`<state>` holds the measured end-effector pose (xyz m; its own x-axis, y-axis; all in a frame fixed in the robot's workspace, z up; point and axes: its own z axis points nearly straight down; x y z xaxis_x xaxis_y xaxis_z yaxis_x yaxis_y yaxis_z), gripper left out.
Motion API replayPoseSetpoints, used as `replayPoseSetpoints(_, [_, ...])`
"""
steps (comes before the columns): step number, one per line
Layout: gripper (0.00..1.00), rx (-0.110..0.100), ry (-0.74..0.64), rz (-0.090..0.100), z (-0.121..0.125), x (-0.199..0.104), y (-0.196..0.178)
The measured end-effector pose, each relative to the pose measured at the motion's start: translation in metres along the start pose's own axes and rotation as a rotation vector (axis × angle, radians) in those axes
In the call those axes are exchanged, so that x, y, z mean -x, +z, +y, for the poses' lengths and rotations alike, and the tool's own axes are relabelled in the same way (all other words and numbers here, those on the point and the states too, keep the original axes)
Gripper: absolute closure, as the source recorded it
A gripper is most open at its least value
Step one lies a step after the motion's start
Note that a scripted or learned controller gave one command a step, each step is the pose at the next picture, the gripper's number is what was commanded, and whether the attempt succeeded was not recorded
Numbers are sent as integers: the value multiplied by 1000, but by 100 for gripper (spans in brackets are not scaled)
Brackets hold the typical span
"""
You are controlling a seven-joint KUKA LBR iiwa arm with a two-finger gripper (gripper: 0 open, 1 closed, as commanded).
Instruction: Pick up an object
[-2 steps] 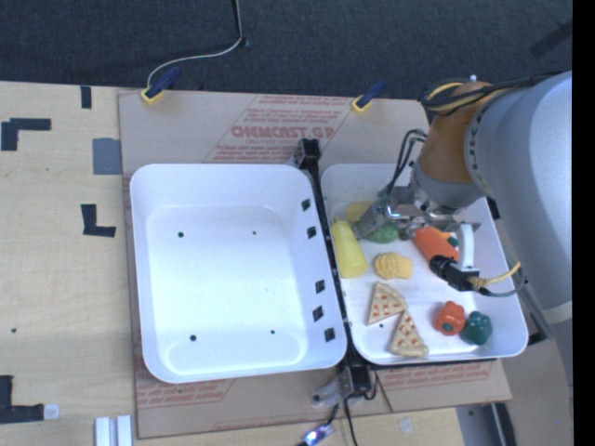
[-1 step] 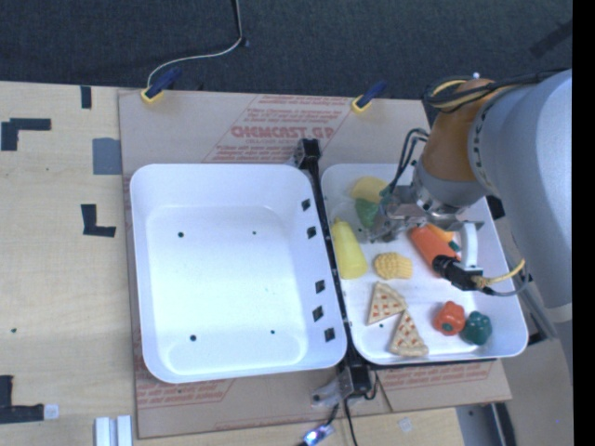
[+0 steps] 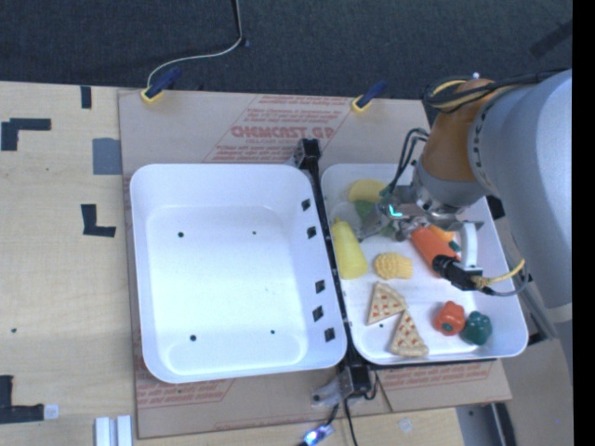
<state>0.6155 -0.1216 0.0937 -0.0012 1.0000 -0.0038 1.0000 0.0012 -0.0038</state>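
Observation:
The right bin (image 3: 507, 249) holds several toy foods. A yellow lemon-like piece (image 3: 366, 191) lies at the back, and a long yellow piece (image 3: 350, 249) rests along the left wall. Further in are a small yellow corn-like piece (image 3: 393, 266) and an orange carrot (image 3: 431, 244). Two triangular slices (image 3: 384, 302) (image 3: 406, 334), a red pepper (image 3: 449, 317) and a green pepper (image 3: 478, 327) lie toward the front. My gripper (image 3: 394, 215) is low in the bin's back half, between the lemon-like piece and the carrot. A small green item (image 3: 363, 214) lies just left of it.
The left bin (image 3: 149, 249) sits beside the right one, joined by a black divider clip strip (image 3: 319, 249). The grey arm with its orange band (image 3: 451, 147) comes in from the right over the bin's back right corner. Cardboard (image 3: 270, 133) underlies both bins.

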Motion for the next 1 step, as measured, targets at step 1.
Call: replayPoseSetpoints(1, [0,-54,18,-1,42,-6,12])
